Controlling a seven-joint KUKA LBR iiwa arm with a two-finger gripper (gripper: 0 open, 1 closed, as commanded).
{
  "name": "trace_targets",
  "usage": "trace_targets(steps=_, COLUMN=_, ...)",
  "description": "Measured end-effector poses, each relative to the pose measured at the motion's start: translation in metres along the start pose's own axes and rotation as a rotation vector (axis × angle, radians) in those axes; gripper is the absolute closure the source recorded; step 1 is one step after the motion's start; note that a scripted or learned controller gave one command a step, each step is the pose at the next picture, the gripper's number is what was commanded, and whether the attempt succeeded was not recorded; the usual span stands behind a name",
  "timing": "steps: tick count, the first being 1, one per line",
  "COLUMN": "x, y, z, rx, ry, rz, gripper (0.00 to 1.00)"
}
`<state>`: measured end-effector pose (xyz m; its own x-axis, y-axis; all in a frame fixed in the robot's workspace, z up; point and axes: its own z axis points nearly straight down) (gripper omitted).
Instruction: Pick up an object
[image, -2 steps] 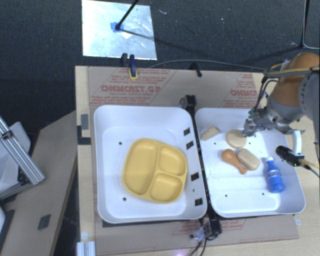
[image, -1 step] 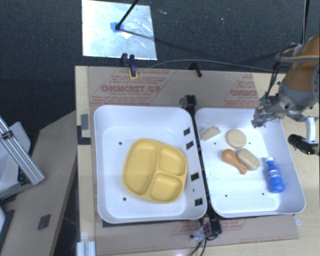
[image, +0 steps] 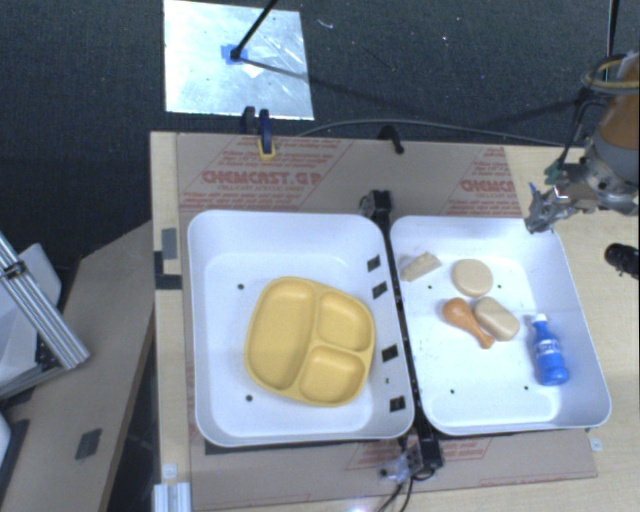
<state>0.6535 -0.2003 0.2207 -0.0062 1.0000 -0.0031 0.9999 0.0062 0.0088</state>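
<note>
Pincer (image: 541, 212) low — over right bin's (image: 580, 310) corner

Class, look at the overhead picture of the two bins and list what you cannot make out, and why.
1. Gripper, camera view: too small and blurred to tell open from shut.
2. Arm, camera view: cut off by the right edge.
3. Blue bottle, camera view: label too small to read.
4. Orange piece, camera view: partly covered by the tan piece, so its full shape is unclear.

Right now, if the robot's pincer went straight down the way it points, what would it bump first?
Probably the far right corner rim of the right bin; the pincer hangs about over it, though depth is unclear.
</note>
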Motion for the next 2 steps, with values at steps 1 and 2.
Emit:
trace_targets(steps=1, x=0.0, y=0.002, z=-0.055, rx=0.0, ry=0.0, rz=0.0, gripper=1.0)
trace_targets(steps=2, x=0.059, y=-0.009, z=-0.052, rx=0.007, ry=0.004, rz=-0.003, gripper=1.0)
